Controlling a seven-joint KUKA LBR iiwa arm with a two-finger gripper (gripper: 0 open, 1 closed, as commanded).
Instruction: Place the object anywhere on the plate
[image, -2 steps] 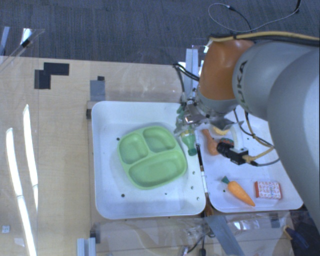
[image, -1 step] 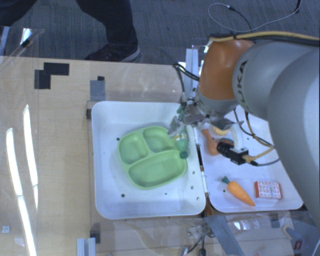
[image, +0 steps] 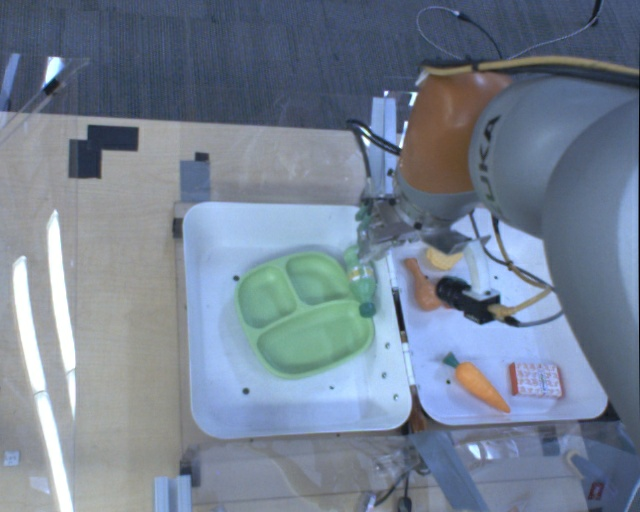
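**Op:** Hovering at the plate's (image: 300, 330) right edge now. The gripper (image: 366, 245) sits over the inner wall of the left bin (image: 215, 400), wrist above it.

**Spotter:** Holding anything?

**Op:** I think so. A small green bottle (image: 362, 285) hangs under the fingertips, pale body, darker cap at the bottom. Its top end looks pinched between the fingers, so I'd call them narrowed on it, though the wrist shadows the contact.

**Spotter:** Which way does it lie?

**Op:** Long axis roughly upright in the picture, cap end down, hanging straight below the tool. The cap is right at the plate's rim, where the upper right compartment meets the big lower one. I can't tell whether it touches the rim or floats just above.

**Spotter:** So the plate is which way?

**Op:** To the picture's left of the bottle, and slightly toward the camera. That's what matters: released here, I judge it could land on the rim and roll off onto the bin floor. A short shift left would put it over a compartment.

**Spotter:** Anything in the way?

**Op:** No. The right bin (image: 590, 405) has a carrot (image: 478, 385), a small box (image: 535, 380), and a few other pieces, all well apart.
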